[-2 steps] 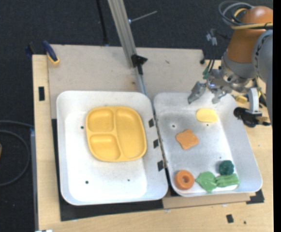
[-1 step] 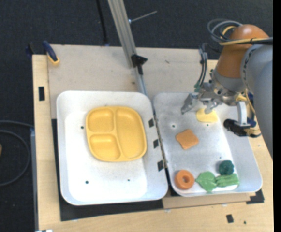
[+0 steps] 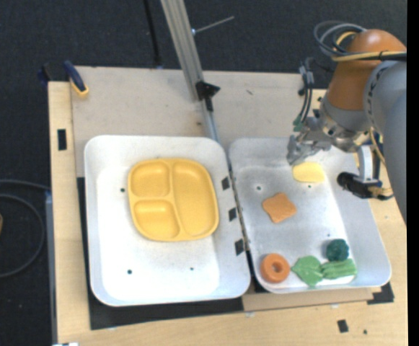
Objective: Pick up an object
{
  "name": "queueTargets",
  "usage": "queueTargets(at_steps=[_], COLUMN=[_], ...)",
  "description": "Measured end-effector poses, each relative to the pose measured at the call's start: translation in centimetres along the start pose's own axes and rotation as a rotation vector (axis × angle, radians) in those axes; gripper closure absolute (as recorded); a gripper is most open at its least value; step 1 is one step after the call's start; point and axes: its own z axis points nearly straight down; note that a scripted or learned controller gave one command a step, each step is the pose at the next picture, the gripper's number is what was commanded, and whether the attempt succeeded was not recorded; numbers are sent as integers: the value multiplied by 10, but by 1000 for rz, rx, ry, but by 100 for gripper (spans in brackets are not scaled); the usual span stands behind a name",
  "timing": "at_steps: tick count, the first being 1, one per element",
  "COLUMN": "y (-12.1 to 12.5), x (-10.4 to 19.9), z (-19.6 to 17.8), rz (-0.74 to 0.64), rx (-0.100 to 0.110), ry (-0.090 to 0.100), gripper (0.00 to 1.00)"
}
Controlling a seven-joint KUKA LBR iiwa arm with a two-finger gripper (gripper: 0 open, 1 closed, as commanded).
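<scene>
We are hovering our claw [image 3: 301, 152] at the far end of the right bin [image 3: 364, 225], just beside the pale yellow piece [image 3: 309, 172]; whether it is wide or narrow, we cannot tell. We are judging the piece light, flat and perhaps slippery, so we are favouring a grip across its narrow sides.

Two bins sit side by side on the bench [image 3: 144, 99]. The left bin [image 3: 108, 265] holds a divided tray [image 3: 173, 198] at its centre. In the right bin [image 3: 353, 215], a wedge [image 3: 279, 207] lies central, a flat piece [image 3: 309, 172] at twelve o'clock, apparently just beneath the gripper [image 3: 301, 148]; a ring [image 3: 275, 267] at seven, leafy pieces [image 3: 323, 270] at five.
</scene>
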Motion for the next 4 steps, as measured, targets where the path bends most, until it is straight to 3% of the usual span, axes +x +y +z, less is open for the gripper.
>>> queueTargets(at_steps=[2, 4], y=[6, -26], x=[-3, 94], z=[-121, -124], rz=[-1, -4], rx=[-3, 6], ry=[1, 4], gripper=[100, 100])
